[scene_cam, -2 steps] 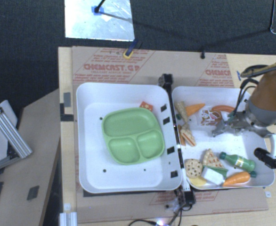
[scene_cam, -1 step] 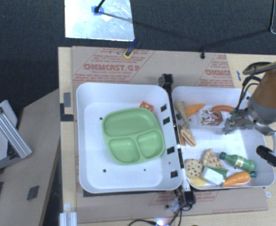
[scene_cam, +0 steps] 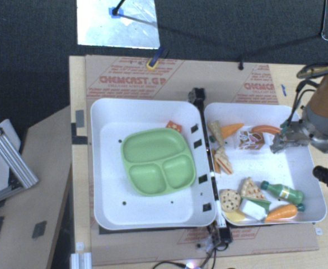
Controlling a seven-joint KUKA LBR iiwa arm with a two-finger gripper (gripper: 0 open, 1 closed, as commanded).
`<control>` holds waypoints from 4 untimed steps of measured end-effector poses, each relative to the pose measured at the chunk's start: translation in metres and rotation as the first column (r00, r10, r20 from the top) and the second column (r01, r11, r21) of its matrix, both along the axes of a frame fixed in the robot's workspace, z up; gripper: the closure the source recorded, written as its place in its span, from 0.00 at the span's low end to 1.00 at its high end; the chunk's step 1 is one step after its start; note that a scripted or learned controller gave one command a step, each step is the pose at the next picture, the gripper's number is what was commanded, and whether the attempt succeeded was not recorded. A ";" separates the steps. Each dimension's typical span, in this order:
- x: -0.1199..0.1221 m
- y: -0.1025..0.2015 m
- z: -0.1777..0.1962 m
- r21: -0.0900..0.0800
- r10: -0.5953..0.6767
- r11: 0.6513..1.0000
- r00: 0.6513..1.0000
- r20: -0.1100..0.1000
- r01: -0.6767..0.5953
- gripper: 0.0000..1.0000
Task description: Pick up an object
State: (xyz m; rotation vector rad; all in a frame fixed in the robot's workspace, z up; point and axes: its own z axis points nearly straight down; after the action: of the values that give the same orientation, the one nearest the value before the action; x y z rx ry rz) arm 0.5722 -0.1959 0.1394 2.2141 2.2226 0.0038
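Dark carpet floor (scene_cam: 29, 43) surrounds a wooden bench (scene_cam: 80, 83) — cardboard sheet (scene_cam: 136, 77) laid on top. Shiny metal plate (scene_cam: 116, 15) on floor beyond — reflecting light.

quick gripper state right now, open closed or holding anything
gripper: over the right bin near its far right side; open or shut cannot be told, and nothing is seen held.
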 end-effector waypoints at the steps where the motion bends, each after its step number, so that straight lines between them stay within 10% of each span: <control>1: 0.001 -0.001 0.044 -0.001 0.000 1.000 1.000 0.001 0.000 1.00; 2: 0.003 -0.001 0.088 -0.001 0.001 1.000 1.000 0.002 -0.001 1.00; 4: -0.005 0.098 0.076 0.003 0.006 1.000 1.000 -0.004 -0.006 1.00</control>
State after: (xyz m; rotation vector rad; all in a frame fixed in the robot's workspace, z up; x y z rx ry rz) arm 0.5677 -0.0980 0.2154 2.2114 2.2321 0.0033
